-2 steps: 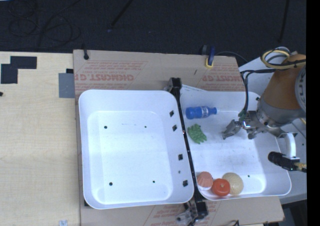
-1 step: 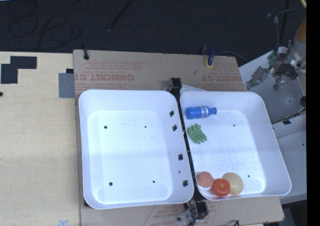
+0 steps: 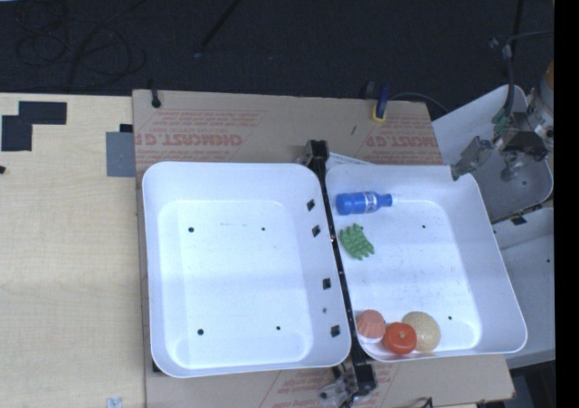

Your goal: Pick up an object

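Pincer [image 3: 520, 146] sits at the right edge of the frame, beyond the right bin [image 3: 470, 189]; I cannot tell its opening; in this bin lie a blue bottle [image 3: 364, 203] near the top, a green toy [image 3: 355, 241] below it, and three round pieces [image 3: 398, 332] at the bottom; the left bin [image 3: 163, 216] is beside it.

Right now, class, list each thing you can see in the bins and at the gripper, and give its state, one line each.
Blue bottle: lying on its side, far end of the right bin.
Green toy: resting flat beside the divider.
Red round object: in the near corner, touching its neighbours.
Pink object: in the same corner.
Tan ball: in the same corner.
Gripper: outside the bins, holding nothing visible.
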`<state>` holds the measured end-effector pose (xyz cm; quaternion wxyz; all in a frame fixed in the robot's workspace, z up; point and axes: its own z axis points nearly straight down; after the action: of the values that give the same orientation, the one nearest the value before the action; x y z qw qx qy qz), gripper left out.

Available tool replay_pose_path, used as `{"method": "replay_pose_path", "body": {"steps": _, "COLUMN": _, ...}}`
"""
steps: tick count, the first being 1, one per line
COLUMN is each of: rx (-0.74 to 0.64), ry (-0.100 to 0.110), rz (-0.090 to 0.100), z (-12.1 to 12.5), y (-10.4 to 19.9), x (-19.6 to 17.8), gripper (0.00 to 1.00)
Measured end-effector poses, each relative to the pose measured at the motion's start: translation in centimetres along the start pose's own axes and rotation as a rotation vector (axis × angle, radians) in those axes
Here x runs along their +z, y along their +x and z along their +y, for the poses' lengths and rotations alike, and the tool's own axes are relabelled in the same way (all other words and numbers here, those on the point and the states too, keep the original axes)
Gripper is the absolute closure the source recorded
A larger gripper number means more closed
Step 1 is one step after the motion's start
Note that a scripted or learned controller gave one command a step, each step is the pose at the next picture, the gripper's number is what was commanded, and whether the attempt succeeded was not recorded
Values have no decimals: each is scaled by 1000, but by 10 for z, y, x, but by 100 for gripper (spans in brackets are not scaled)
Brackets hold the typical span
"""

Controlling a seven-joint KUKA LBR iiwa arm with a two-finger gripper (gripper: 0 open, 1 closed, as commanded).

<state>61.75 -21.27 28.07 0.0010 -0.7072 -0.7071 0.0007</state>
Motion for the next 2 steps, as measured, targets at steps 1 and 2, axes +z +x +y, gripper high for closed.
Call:
{"method": "replay_pose_path", "body": {"steps": 1, "rx": -5, "ry": 6, "rz": 2, "z": 26, "y": 2, "x": 138, "gripper": 0}}
{"method": "replay_pose_path", "body": {"steps": 2, "rx": 1, "ry": -2, "rz": -1, "z": 10, "y": 0, "x": 91, "gripper": 0}}
